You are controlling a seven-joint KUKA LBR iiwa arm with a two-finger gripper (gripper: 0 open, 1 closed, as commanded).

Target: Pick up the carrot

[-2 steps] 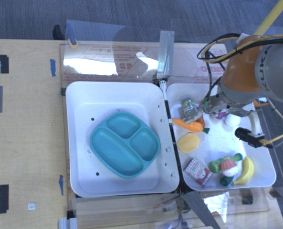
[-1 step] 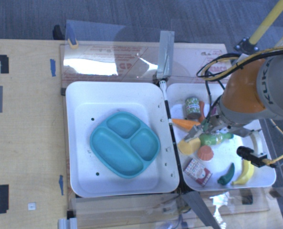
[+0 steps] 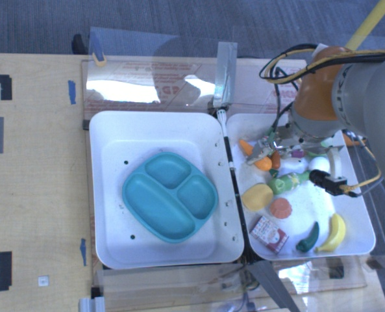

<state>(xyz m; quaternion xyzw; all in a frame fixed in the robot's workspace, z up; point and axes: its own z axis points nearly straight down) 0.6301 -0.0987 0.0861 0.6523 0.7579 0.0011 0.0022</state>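
A: So, where's the carrot point(image 3: 253, 154) sitting?

B: In the right bin point(image 3: 363, 238), up at about ten o'clock from the bin's middle, close to the divider between the two bins. It's the orange piece lying aslant, one end near the rim and the other running down toward five o'clock under the gripper point(image 3: 274, 149).

A: And the gripper itself?

B: Low over that lower end, hanging from the orange-banded wrist. Whether it is spread or closed I cannot tell (cables and the wrist crowd the spot), and nothing shows the carrot clamped in it.

A: How would you expect the carrot to handle?

B: My guess is a toy one: light, stiff, smooth-skinned plastic, so a bit slippery and inclined to roll or squirt out of a pinch. Not fragile, I'd say. Its taper matters; a hold near the thin tip would likely slide off.

A: So take it where?

B: Across the thicker middle, the pinch set square to its long axis. The neighbours are the trouble: a green piece point(image 3: 285, 183) lies just beside it at five o'clock, and a yellow lemon-like fruit point(image 3: 257, 196) sits near at six.

A: Anything farther off?

B: A reddish round fruit point(image 3: 281, 208), a small red box point(image 3: 269, 234), a dark green pepper point(image 3: 308, 238) and a banana point(image 3: 334, 233) lie toward the bin's bottom edge, well apart. The left bin point(image 3: 108, 135) holds a teal divided plate point(image 3: 170, 195).
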